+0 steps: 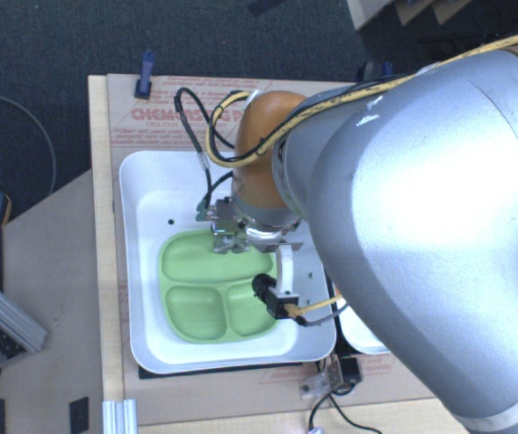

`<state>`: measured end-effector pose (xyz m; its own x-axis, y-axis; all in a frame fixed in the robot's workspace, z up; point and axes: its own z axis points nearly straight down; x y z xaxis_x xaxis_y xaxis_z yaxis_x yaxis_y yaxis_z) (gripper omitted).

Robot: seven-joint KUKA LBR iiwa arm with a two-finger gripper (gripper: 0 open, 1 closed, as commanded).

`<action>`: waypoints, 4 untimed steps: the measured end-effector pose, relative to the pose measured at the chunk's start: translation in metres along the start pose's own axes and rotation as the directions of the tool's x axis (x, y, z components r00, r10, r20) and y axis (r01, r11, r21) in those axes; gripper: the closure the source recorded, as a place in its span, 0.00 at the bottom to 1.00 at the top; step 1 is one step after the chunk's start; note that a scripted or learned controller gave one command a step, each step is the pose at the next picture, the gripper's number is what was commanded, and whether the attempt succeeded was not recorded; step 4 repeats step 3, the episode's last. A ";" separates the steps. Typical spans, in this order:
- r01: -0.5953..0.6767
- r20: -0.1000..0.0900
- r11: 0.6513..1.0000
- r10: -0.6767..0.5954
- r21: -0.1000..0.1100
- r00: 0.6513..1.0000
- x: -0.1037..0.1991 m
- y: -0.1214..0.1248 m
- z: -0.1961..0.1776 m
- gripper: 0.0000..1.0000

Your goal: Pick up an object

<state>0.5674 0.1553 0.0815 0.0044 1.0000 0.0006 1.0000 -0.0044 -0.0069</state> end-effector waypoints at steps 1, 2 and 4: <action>0.001 -0.001 0.999 -0.001 -0.043 1.000 0.019 -0.082 -0.010 1.00; 0.009 -0.004 1.000 -0.009 -0.017 1.000 0.051 -0.058 -0.088 1.00; 0.006 -0.007 1.000 -0.006 -0.025 1.000 0.033 -0.071 -0.264 1.00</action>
